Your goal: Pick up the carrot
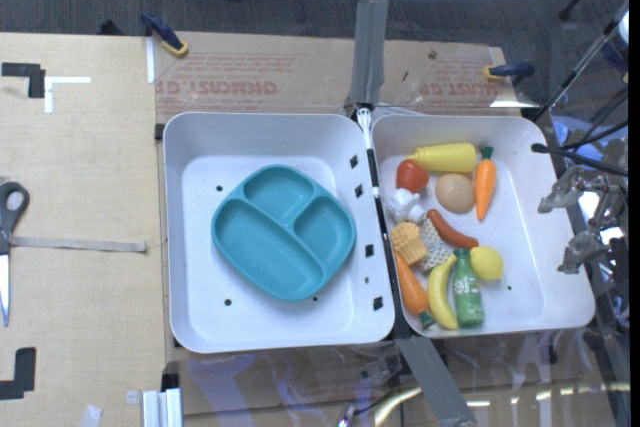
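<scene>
The carrot [484, 187], orange with a green top, lies lengthwise near the back of the right bin [530, 290], its green end toward the back wall. It rests beside a tan round food [455, 193] and just right of a yellow piece [447, 156]. My gripper [567, 228] hangs at the right bin's right rim, to the right of the carrot and a little nearer the front. Its two grey fingers stand apart, open, with nothing between them.
The right bin also holds a red food [411, 176], a sausage [452, 228], a banana [441, 293], a green bottle [466, 287], a lemon [486, 262] and a second orange piece [410, 285]. A blue divided plate [283, 232] lies in the left bin [190, 245].
</scene>
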### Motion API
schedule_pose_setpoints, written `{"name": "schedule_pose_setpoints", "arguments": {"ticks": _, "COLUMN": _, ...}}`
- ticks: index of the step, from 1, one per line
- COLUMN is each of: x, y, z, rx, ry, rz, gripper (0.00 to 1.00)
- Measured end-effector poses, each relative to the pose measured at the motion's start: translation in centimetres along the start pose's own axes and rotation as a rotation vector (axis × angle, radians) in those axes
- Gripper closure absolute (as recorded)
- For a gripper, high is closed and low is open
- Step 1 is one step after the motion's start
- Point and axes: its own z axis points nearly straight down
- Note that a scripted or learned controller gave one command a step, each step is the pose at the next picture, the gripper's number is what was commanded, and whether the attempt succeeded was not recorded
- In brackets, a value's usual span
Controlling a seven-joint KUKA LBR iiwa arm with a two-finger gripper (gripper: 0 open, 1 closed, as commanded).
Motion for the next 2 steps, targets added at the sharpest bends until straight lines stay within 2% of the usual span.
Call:
{"name": "schedule_pose_setpoints", "arguments": {"ticks": 1, "x": -2.0, "y": -0.2, "z": 13.3, "rx": 0.001, "ry": -0.002, "rz": -0.071, "gripper": 0.00}}
{"name": "schedule_pose_setpoints", "arguments": {"ticks": 2, "x": -7.2, "y": -0.2, "z": 13.3, "rx": 0.001, "ry": -0.003, "rz": 0.011, "gripper": 0.00}}
